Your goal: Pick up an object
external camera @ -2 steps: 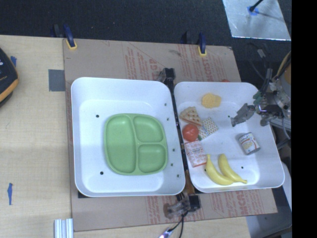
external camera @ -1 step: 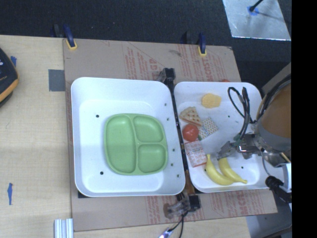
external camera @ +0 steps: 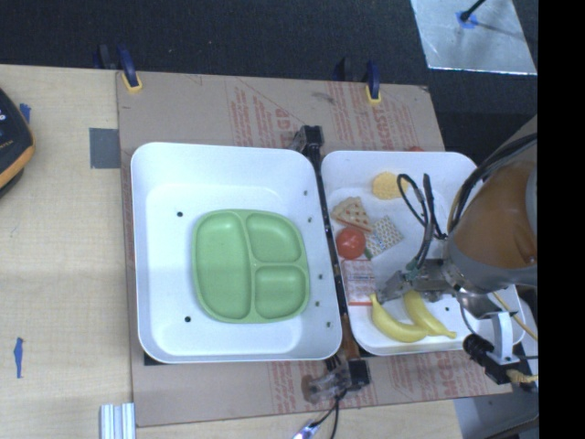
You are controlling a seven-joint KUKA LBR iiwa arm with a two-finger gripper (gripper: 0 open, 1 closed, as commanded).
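Observation:
The right bin [external camera: 457, 167] holds several small items. A pair of yellow bananas [external camera: 407, 323] lies near its front edge. A red tomato [external camera: 351, 242] sits by the left wall, with a tan waffle-like piece [external camera: 351, 212] behind it and a checkered packet [external camera: 385, 234] to its right. A yellow round piece [external camera: 386, 186] lies toward the back. My gripper [external camera: 397, 288] hangs low over the bin, just above the bananas' upper ends and to the right of the tomato. The orange-banded wrist [external camera: 494, 227] covers the bin's right side.
The left bin [external camera: 160, 181] carries a green divided plate [external camera: 249, 264] in its middle. Black cables [external camera: 419, 204] loop from the wrist over the right bin. A dark clamp [external camera: 311, 139] sits between the bins at the back, another [external camera: 343, 378] at the front.

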